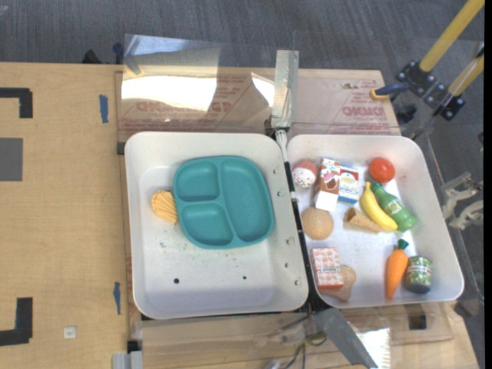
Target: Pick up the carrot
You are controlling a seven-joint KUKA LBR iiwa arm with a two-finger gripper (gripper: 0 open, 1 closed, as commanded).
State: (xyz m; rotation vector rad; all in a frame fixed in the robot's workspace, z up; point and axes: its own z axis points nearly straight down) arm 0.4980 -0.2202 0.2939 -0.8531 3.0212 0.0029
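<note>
Carrot [396, 270] lies near the right bin's [442, 206] front edge, touching a dark jar [419, 274]; pincer state: cannot tell.

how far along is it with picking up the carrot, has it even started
Nothing looks done yet. The carrot lies on the floor of the right bin, near its front right corner, beside a small dark jar and below the banana. Nothing is in hand: nothing grips or touches the carrot. All of the job is left: reaching into the right bin, closing on the carrot and lifting it clear.
</note>
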